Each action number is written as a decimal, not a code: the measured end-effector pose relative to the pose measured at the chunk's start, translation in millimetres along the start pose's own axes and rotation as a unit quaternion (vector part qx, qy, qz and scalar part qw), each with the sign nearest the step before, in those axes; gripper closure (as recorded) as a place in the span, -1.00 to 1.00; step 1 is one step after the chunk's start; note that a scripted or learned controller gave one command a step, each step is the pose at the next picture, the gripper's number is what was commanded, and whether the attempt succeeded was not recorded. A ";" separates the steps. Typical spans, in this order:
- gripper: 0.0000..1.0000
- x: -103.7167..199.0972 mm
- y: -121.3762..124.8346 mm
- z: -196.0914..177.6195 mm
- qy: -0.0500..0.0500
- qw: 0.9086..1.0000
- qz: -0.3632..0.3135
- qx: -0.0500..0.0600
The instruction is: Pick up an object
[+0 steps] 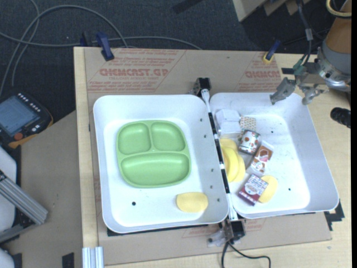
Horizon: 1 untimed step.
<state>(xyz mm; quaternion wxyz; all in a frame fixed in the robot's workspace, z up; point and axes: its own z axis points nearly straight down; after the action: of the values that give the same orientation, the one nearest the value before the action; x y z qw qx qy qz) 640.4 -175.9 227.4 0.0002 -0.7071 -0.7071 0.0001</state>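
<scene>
My gripper [293, 95] hangs over the far right corner of the right bin [312, 166]. Its two fingers are spread apart and open, with nothing between them. Below and to its left, several small items lie in that bin. Against the left wall is a yellow banana [231, 159]. A small printed can [249, 141] stands beside the banana, with a red and white packet [260, 159] just in front of the can. Nearer the front lie another red packet [254, 187] and a yellow piece [270, 188]. A checkered packet [247, 122] and a white lump [226, 116] lie toward the back.
The left bin [106, 149] holds a green divided plate [153, 152] and a yellow oval object [192, 201] near its front. A black divider rail [215, 144] runs between the bins. Blue clamps [104, 46] grip the board's far edge. A handheld pendant [19, 119] lies at the far left.
</scene>
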 end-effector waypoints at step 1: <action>-1.00 42.4 -27.7 126.9 -0.003 1.000 0.001 -0.006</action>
<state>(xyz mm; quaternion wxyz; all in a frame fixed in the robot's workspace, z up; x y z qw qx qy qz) 612.7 -133.5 100.5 -0.0061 -0.7079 -0.7063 -0.0021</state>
